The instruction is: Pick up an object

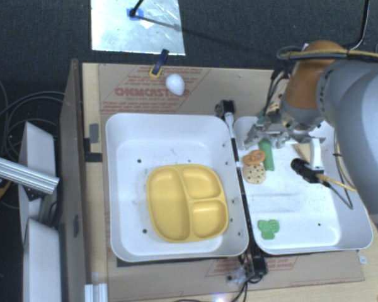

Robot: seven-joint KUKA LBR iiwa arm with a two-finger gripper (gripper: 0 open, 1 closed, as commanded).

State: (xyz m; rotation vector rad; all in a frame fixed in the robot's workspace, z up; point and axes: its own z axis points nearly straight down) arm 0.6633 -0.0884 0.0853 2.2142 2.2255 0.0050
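My gripper [269, 134] hangs low over the far left corner of the right bin [315, 231], with the grey arm and its orange band behind it. Directly beneath it a green stick [267, 158] runs toward the front, its far end hidden under the gripper. To the left of the stick lie an orange round piece [254, 157] and a tan, dotted cookie-like piece [255, 174]. A tan wedge [302, 148] rests to the right of the gripper. A small green lumpy object [268, 228] lies near the bin's front edge.
The left bin [126, 143] holds a yellow divided tray [188, 201]. On the bench behind the bins are a white ball [175, 83] and a small blue and yellow item [157, 65]. A foil sheet [138, 17] lies farther back.
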